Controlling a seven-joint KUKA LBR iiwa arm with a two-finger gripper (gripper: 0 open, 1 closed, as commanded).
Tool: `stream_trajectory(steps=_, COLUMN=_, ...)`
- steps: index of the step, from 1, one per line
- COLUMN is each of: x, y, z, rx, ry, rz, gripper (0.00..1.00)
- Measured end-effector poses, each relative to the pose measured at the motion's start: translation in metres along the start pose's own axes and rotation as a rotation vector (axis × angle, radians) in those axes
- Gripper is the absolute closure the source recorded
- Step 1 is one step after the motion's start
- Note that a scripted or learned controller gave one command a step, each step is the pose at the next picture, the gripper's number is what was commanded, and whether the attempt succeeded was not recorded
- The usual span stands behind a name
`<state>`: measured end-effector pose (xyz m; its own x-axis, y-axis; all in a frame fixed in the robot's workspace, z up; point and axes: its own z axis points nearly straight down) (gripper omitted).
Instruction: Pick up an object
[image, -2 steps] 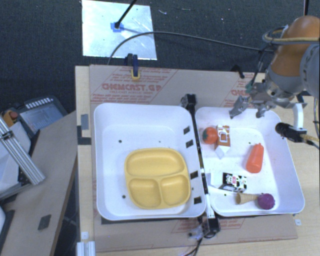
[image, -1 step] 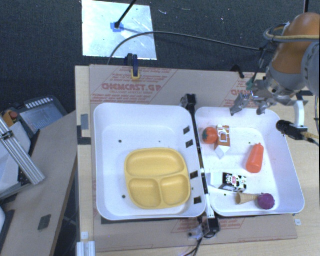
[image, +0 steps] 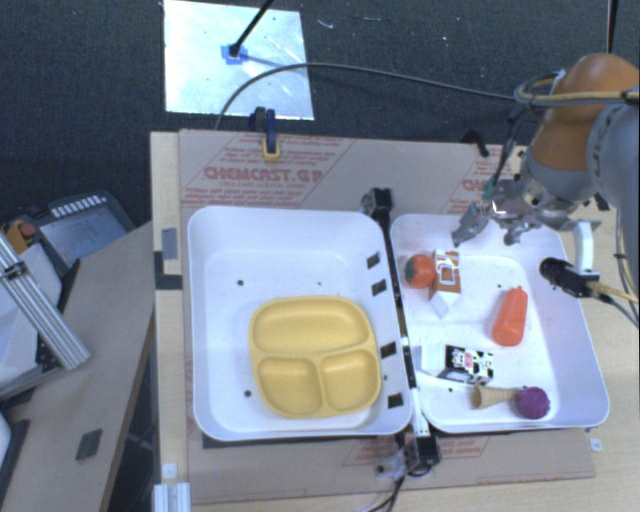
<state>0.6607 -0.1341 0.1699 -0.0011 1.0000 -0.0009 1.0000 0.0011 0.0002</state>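
Observation:
My gripper (image: 487, 234) hangs over the back of the right bin (image: 590, 360), its two fingers spread open with nothing between them. Just in front of it and to the left lie an orange ball (image: 420, 269) and a small orange-and-white box (image: 447, 272), touching each other. An orange bottle-shaped toy (image: 510, 315) lies toward the bin's middle right. Near the front sit a black-and-white patterned card (image: 468, 362) and a toy ice-cream cone with a purple scoop (image: 517, 400).
The left bin (image: 215, 250) holds a yellow divided plate (image: 315, 355). A black divider strip (image: 392, 290) runs between the bins. A grey device (image: 75, 230) and a metal rail (image: 40, 310) stand off the bench at the left.

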Motion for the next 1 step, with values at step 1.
stream_trajectory(steps=1, x=-0.0033, y=0.0063, z=0.0434, rx=0.0, ry=0.0, rz=-0.001, gripper=0.0)
